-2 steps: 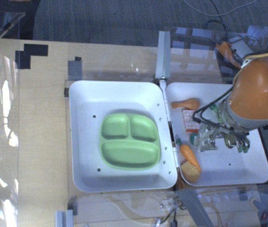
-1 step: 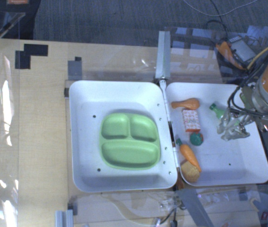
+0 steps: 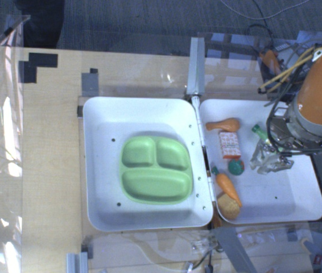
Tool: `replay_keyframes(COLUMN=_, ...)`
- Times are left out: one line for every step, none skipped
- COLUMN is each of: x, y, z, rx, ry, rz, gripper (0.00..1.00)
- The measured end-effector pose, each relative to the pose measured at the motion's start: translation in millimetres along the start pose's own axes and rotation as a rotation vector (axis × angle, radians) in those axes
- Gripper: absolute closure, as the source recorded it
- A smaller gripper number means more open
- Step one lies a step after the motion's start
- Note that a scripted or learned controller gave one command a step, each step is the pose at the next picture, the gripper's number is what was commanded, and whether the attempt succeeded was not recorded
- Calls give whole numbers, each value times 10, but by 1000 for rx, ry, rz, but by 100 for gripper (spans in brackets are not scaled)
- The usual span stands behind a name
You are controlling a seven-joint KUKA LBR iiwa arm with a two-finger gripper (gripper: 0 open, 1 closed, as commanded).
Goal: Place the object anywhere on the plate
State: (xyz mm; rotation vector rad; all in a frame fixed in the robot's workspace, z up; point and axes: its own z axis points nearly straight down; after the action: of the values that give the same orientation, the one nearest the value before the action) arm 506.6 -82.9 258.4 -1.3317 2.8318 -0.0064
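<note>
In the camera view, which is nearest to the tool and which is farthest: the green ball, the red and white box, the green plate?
From the tool, in the right bin:
1. Green ball, just to its left, same bin.
2. Red and white box, farther left and up, same bin.
3. Green plate, in the left bin.

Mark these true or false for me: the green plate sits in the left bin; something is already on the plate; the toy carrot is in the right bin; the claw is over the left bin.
1. The green divided plate sits in the left bin. True.
2. Something already lies on the plate. False: its compartments are bare.
3. The toy carrot lies in the right bin. True.
4. The claw is over the left bin. False: it is over the right bin, right of the small green ball.
</note>
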Motion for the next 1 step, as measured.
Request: replay_keyframes(x=-519, y=540, z=79, rx=-2, ry=0, rz=-196, gripper=100)
